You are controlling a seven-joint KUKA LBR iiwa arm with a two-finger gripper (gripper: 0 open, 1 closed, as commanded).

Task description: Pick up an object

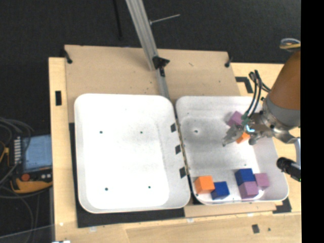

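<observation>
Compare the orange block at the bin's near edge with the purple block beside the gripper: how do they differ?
The orange block is orange; the purple block is purple. The orange block sits at the near edge of the right bin, touching a blue block; the purple block lies farther back, right by the gripper. Both are small cubes in the same bin.

— What did we see in the right bin [202,110]?

— The gripper [239,135] hung at its three o'clock side, just beside a purple block [235,118] and a small orange piece [246,137].

— And toward six o'clock?

— An orange cube [204,184] touching a blue cube [220,190], then a blue block [244,176] and two purple cubes [248,189]. The left bin [126,151] sat at nine o'clock.
</observation>
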